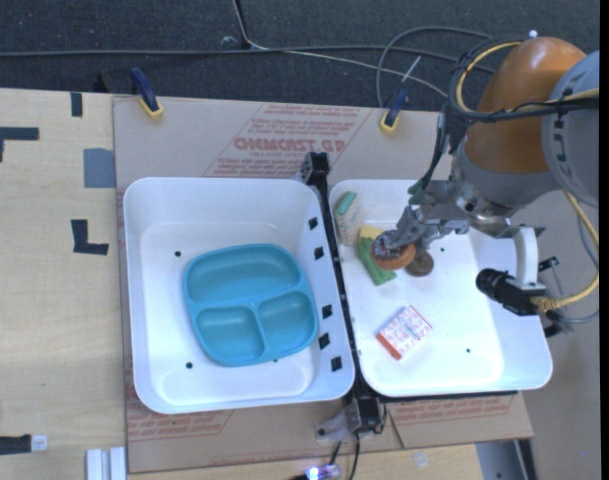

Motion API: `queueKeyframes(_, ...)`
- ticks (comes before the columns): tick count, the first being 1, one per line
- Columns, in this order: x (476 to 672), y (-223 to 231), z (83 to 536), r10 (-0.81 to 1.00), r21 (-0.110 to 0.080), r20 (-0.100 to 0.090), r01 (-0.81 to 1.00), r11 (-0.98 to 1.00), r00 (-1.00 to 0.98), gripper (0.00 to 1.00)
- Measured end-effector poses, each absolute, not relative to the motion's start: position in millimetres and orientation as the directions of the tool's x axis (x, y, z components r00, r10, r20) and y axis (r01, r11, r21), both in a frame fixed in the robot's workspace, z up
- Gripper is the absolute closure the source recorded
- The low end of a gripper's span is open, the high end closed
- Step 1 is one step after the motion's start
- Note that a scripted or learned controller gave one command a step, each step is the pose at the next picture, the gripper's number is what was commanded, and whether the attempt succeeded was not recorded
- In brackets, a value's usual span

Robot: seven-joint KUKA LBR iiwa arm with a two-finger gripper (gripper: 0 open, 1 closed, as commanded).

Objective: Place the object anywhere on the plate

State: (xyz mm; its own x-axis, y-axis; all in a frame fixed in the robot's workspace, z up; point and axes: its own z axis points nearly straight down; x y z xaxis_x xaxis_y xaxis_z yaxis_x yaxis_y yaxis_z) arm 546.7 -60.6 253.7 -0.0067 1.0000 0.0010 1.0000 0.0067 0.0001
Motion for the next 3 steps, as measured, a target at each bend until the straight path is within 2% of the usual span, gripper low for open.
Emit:
queueKeyframes(1,542.9,-10.9,235.3,1.000,-0.003,0.001,1.000,0.006,-0.006,1.00)
queueKeyframes(3,512.6,91.3,222.6,1.000,-0.003,0.001,1.000,0.007,-0.007,1.00)
